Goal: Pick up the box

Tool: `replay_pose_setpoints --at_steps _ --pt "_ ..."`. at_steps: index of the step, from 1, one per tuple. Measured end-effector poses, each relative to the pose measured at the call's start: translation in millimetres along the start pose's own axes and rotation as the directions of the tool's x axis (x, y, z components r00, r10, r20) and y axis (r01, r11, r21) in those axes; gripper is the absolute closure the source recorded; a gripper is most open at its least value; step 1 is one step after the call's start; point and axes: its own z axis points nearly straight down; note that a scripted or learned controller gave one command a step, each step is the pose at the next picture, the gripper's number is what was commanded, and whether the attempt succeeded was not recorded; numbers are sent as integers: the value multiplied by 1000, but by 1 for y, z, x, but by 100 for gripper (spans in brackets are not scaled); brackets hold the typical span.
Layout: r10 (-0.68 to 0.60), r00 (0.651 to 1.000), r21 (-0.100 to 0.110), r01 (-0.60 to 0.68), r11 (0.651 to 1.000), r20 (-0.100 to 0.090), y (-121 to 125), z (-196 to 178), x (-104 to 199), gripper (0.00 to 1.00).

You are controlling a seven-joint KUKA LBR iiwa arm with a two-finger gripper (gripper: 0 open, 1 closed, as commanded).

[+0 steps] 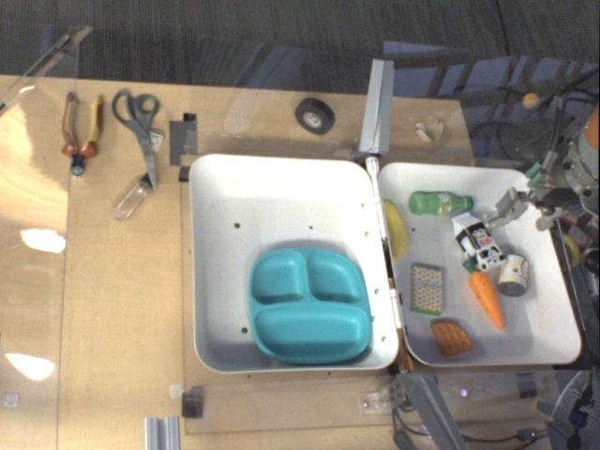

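The box (476, 239) is a small white carton with black and red print. It lies tilted in the upper middle of the right bin (553, 345), just above the carrot (487, 298). My gripper (521, 204) reaches in from the right edge of the view. It hovers over the bin's upper right part, up and to the right of the box and close to it. Nothing shows in its grasp.
The right bin also holds a green bottle (440, 202), a yellow banana (395, 229), a small can (512, 275), a grey mesh pad (427, 287) and an orange-brown piece (451, 337). A teal divided tray (309, 305) lies in the left bin (225, 251). Scissors (141, 125), pliers (79, 129) and a tape roll (315, 115) lie on the bench.
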Motion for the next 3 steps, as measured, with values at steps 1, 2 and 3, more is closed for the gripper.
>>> replay_pose_setpoints --at_steps 1,2,3 --pt "0 1000 0 0 1000 -1 -11 142 54 0" --pt "77 997 -15 -77 997 1 -30 166 88 0" --pt "30 1000 -11 -30 999 1 -6 166 85 0"
